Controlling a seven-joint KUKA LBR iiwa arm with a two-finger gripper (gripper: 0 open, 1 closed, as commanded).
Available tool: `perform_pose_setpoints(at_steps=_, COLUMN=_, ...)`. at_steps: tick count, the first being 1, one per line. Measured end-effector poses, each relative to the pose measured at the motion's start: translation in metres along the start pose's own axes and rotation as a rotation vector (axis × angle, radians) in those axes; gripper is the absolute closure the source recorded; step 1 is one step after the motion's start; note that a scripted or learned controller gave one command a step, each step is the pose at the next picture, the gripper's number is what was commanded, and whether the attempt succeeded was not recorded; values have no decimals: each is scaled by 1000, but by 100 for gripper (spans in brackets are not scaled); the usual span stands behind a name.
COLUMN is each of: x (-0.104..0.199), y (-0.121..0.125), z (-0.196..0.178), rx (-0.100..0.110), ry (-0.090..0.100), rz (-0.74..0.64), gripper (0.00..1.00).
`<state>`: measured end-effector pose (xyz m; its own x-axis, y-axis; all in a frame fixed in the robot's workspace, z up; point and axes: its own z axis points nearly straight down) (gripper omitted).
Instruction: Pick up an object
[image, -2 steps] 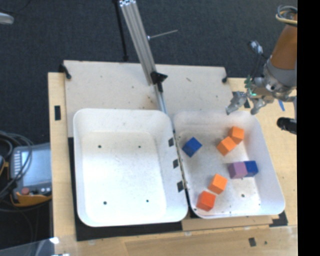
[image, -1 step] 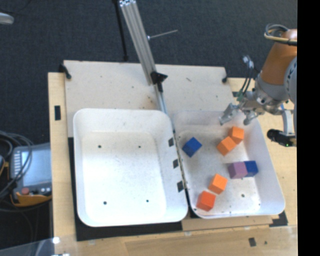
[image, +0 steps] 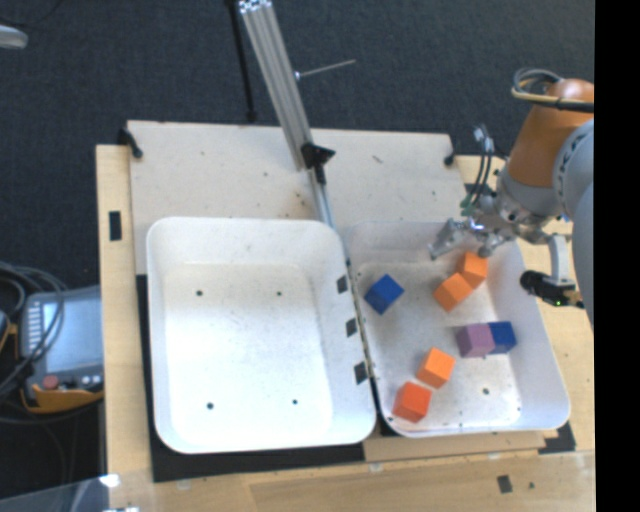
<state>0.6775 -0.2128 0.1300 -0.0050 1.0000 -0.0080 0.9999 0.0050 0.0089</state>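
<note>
Here is the bench (image: 230, 165), a pale board with two shallow white bins side by side on it. The left bin (image: 160, 250) takes up the bench's left and middle. The right bin (image: 545, 395) sits against it, reaching toward the bench's right edge and front right corner. The grey arm (image: 545, 150), orange band above its wrist, leans in over the bench's right edge. Its tool (image: 470, 240) hangs over the far side of the right bin, fingers spread fairly wide, with nothing seen between them. Just beneath and in front of the tool sit two orange blocks (image: 462, 280), touching each other; whether the tool touches the upper one I cannot tell. A blue block (image: 383, 294) lies near the bin's left wall. By the right wall a purple block (image: 475, 340) touches a second blue block (image: 502, 336). Toward the bin's front, two more orange blocks: one (image: 436, 366) mid-floor, another (image: 412, 401) near the front left corner.
</note>
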Motion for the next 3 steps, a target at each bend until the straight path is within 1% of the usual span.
perform_pose_setpoints(at_steps=1, x=0, y=-1, z=6, rx=6, ry=5, rz=1, gripper=0)
perform_pose_setpoints(at_steps=2, x=-2, y=0, z=-5, rx=4, ry=1, rz=-3, gripper=100)
perform_pose_setpoints(at_steps=3, x=-2, y=2, z=-49, rx=2, ry=6, rz=-3, gripper=100)
